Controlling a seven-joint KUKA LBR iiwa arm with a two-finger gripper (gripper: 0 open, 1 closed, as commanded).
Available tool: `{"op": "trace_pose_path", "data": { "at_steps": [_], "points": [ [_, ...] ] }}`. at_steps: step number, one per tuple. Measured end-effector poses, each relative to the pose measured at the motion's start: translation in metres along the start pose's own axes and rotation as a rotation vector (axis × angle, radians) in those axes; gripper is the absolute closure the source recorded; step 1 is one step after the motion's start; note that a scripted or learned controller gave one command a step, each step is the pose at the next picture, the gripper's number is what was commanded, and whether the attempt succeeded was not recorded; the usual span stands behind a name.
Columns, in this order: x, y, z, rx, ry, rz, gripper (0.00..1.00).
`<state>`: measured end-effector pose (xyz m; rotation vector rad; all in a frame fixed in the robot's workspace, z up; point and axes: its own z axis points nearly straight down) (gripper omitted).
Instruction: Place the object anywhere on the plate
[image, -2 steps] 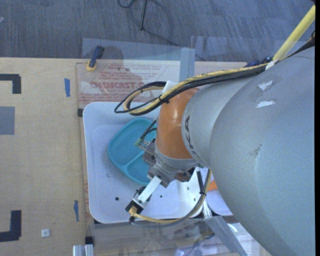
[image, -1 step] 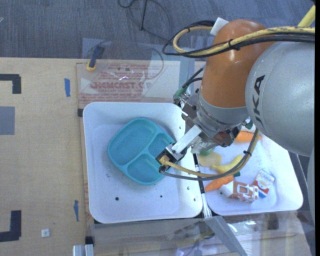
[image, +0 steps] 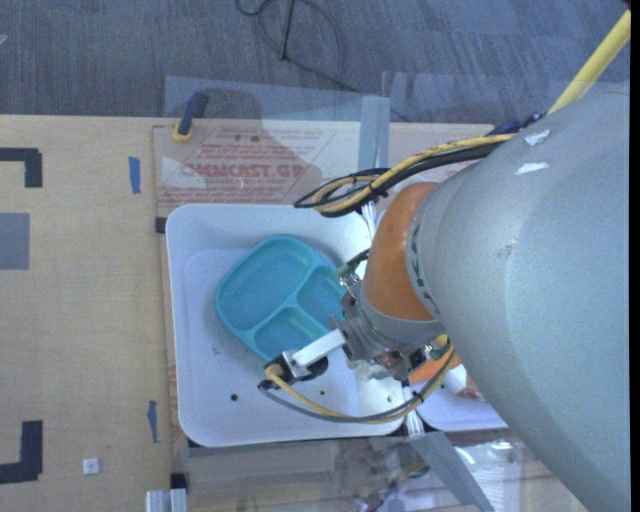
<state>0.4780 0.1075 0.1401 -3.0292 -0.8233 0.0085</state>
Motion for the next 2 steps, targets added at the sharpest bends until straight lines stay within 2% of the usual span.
{"op": "trace_pose_path", "data": {
  "at_steps": [1,2],
  "points": [
    [-0.011,0.030,-0.043,-0.003,0.002,-0.191,1.00],
    [0.011,-0.019,-0.013,0.000,0.000,-0.094,1.00]
  ]
}}
